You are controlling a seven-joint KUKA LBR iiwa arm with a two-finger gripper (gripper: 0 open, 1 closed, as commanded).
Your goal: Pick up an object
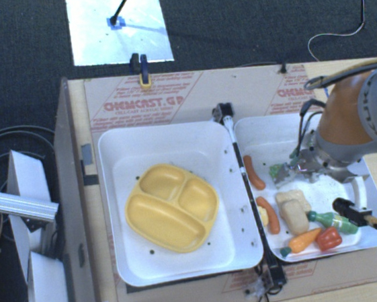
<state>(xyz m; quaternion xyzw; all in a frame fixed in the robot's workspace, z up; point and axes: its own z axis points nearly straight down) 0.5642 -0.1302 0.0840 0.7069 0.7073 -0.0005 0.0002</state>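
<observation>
Honestly, I can't tell whether my hand (297,167) is wide or narrow; it sits low in the right white bin (267,126), at about twelve o'clock from the pale beige bread-shaped block (292,209). That block is my likeliest pick: it looks light, probably hollow plastic and stiff, so I'd pinch it across its narrow sides near the middle. Around it lie two slim orange-red sausages (254,172), an orange carrot (305,240) at its six o'clock and a green bottle (331,220) at four; I judge these rounder and more slippery. The yellow divided plate (172,207) rests in the left white bin (140,140).
</observation>
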